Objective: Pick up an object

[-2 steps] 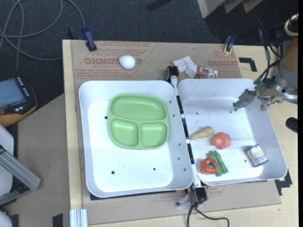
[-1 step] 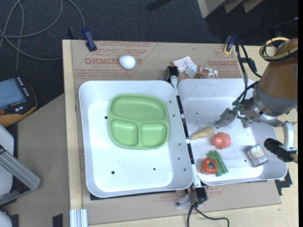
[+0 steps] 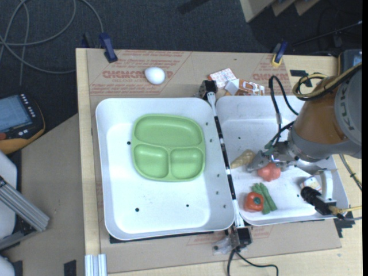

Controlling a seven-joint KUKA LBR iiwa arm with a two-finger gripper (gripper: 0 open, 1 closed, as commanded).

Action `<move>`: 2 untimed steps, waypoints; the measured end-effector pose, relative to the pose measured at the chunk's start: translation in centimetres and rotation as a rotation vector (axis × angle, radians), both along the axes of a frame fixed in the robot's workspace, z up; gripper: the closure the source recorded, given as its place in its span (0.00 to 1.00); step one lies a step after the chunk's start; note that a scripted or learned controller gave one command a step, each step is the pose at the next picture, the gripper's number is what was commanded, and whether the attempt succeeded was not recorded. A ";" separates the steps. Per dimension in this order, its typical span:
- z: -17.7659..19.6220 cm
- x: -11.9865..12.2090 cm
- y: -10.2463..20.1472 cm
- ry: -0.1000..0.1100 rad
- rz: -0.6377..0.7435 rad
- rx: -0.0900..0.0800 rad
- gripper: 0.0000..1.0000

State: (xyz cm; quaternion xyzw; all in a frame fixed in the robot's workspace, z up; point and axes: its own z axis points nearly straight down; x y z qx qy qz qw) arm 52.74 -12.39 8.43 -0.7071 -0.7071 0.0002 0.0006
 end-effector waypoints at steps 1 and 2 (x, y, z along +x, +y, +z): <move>1.1 0.1 0.0 -0.005 0.000 -0.002 1.00; 10.1 4.1 5.4 -0.003 0.001 0.000 1.00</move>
